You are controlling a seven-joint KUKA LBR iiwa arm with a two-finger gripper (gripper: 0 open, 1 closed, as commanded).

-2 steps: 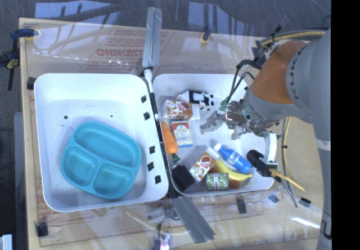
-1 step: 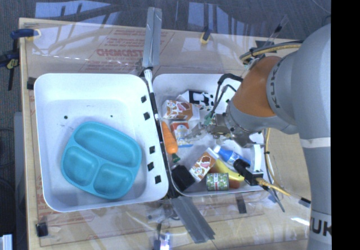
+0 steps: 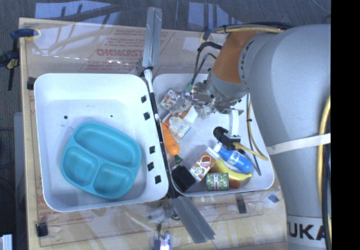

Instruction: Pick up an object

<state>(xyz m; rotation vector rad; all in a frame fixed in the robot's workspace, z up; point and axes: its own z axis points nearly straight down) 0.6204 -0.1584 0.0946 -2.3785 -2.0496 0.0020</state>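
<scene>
Divided tray (image 3: 101,157) is set in left bin (image 3: 50,97); pkts, bottle (image 3: 235,159), carrot (image 3: 170,141) are heaped in right bin (image 3: 264,178).

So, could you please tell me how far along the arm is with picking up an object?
Done: the arm has reached into the right bin, its gripper low over the small packets at the far-left corner. In hand: nothing visibly lifted. Left: a grasp and a lift; the carrot, blue bottle and banana lie there, the blue tray in the left bin.

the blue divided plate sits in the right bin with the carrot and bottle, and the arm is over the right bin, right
Not quite. The camera view shows the blue divided plate alone in the left bin. The carrot and bottle lie in the right bin, and the arm is over that bin.
</scene>
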